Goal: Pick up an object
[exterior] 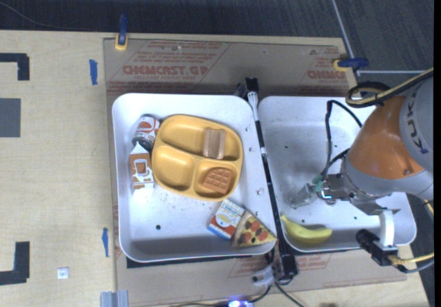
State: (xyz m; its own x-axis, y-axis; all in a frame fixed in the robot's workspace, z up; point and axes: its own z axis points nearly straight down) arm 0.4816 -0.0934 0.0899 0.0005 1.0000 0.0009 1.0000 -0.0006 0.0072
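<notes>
The yellow divided tray (pixel 180 154) in the left bin (pixel 127 161) serves as the landmark. It lies a little above that bin's middle, tilted, with three compartments. A tan block (pixel 214 142) rests in its upper right compartment, and a brown waffle-like piece (pixel 218 180) sits in its lower right one. Touching the tray's upper left edge is a small can (pixel 145 132) lying on its side, and just below the can, against the tray's left edge, lies an orange and white carton (pixel 140 169). Below and to the right of the tray, near the left bin's lower right corner, a small printed box (pixel 226 219) leans beside a toy pizza slice (pixel 253 231).

Well to the right of the tray, across the dark divider between the bins, is the right bin (pixel 296 120). A yellow banana (pixel 306 231) lies along its lower edge, lower than the tray and far to its right. The end effector (pixel 308 195) hangs just above the banana and apart from it, its metal tip pointing left toward the tray. Nothing shows between its fingers, but how wide they stand I cannot tell. The grey and orange arm (pixel 382 151) extends from it toward the right over the right bin. Both bins rest on a brown board (pixel 207 65) on the tabletop (pixel 55 161).
</notes>
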